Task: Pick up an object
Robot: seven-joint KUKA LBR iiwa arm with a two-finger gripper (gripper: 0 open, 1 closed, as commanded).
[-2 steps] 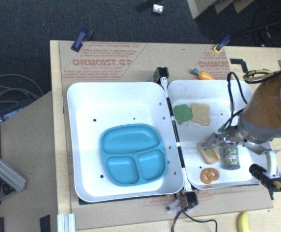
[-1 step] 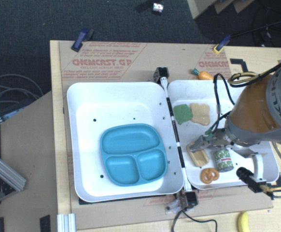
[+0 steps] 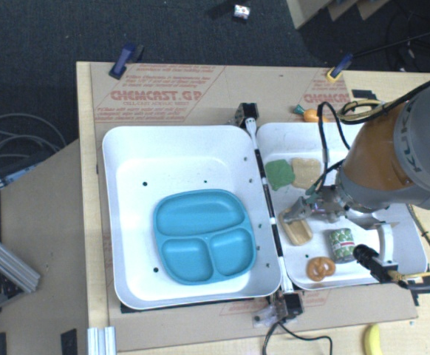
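- Nearest the lower edge of the frame, a yellow object point(image 3: 372, 339) lies on the bench point(image 3: 163, 87), cut off at the lower right; its identity cannot be determined.
- Left bin point(image 3: 126, 154), centre-left of the frame: holds one blue divided tray point(image 3: 204, 235) with three compartments, each showing bare.
- Right bin point(image 3: 414, 261), right of centre: holds five loose items.
  - One green flat piece point(image 3: 278, 173), upper left of that bin, against the dividing wall.
  - One tan flat piece point(image 3: 305, 171), just beside the green piece on its right.
  - One tan block point(image 3: 298, 231), centre-left of the bin.
  - One brown ring-shaped item point(image 3: 320, 268), lower part of the bin.
  - One green patterned can point(image 3: 340, 245), just above and right of the ring.
- Gripper point(image 3: 302, 211): over the right bin, directly above the tan block. Finger state cannot be determined, and no item is visibly clamped.
- Arm point(image 3: 392, 154): enters from the right; one orange band visible.
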